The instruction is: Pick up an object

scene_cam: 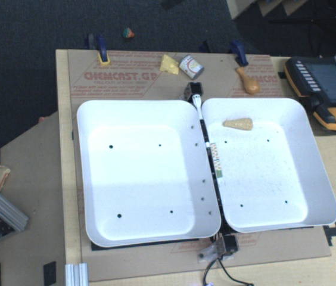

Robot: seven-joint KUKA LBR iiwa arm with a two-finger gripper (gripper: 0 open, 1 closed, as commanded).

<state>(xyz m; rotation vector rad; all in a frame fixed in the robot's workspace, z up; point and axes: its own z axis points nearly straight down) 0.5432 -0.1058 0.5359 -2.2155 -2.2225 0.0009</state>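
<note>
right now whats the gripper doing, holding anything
Gripper: cannot be told from the camera view. The tan object lies loose in the right bin.

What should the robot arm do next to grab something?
Probably swing in from the right and stop above the tan cone-shaped piece. It lies alone near the far edge of the right bin, the one thing inside either bin.

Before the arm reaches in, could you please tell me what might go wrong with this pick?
The small tan cone-shaped object lies close to the far wall of the right white bin, so the end effector may bump that wall. It is also low and tapered, so it could slip free or roll away.
</note>
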